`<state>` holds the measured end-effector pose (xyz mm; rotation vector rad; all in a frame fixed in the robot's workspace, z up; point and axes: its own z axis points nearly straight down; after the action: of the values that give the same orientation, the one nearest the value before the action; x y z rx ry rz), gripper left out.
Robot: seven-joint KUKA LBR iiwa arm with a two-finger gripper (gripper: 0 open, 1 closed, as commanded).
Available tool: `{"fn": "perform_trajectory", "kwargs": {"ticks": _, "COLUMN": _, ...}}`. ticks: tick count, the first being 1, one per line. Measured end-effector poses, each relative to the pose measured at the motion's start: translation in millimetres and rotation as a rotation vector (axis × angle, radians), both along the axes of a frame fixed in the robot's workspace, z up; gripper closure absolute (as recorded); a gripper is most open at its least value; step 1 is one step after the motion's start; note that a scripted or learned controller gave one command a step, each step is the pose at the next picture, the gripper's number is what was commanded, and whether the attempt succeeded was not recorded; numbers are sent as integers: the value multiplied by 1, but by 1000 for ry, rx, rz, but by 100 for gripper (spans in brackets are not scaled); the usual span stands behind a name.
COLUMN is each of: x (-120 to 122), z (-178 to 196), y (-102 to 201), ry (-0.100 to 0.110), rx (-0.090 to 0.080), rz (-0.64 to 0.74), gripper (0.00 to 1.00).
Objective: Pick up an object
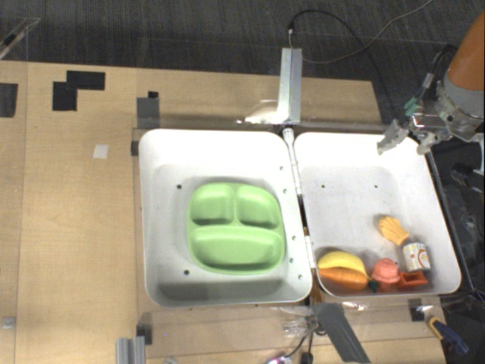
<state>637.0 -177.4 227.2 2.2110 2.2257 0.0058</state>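
Gripper (395, 137): metallic, at the upper right edge of the right bin (356, 196), on a grey arm (464, 89) with an orange band that the frame edge cuts off; whether it is spread or pressed together cannot be told.
Banana (341, 262): yellow, curved, smooth; in the right bin's lower left corner, at about 7 o'clock from the gripper and well apart from it.
Orange piece (346, 278): rounded, smooth, lying just below the banana and touching it; kind hard to make out.
Pink item (386, 271): small, rounded, just right of the orange piece; it rests on a red-orange flat piece (413, 280).
Can (415, 257): small cylinder with white and orange label, at about 6 o'clock from the gripper; print too small to read.
Yellow ridged item (392, 229): small, ribbed texture, lying tilted just above the can; nearest of the group to the gripper.
Left bin (163, 203): shallow, white, smooth, rounded corners.
Green tray (235, 226): matte plastic, rounded, three compartments, in the middle of the left bin.
Bench (68, 226): pale wood grain, black marks at 10 o'clock.
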Motion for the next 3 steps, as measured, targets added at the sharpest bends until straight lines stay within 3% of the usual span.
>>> {"fn": "perform_trajectory", "kwargs": {"ticks": 1, "x": -104, "z": -61, "y": -5, "ry": 2, "rx": 1, "rz": -125, "gripper": 0}}
{"fn": "perform_trajectory", "kwargs": {"ticks": 2, "x": -110, "z": -137, "y": -12, "ry": -8, "rx": -2, "rz": -66, "gripper": 0}}
{"fn": "perform_trajectory", "kwargs": {"ticks": 3, "x": -108, "z": -126, "y": -11, "ry": -13, "rx": -1, "rz": -67, "gripper": 100}}
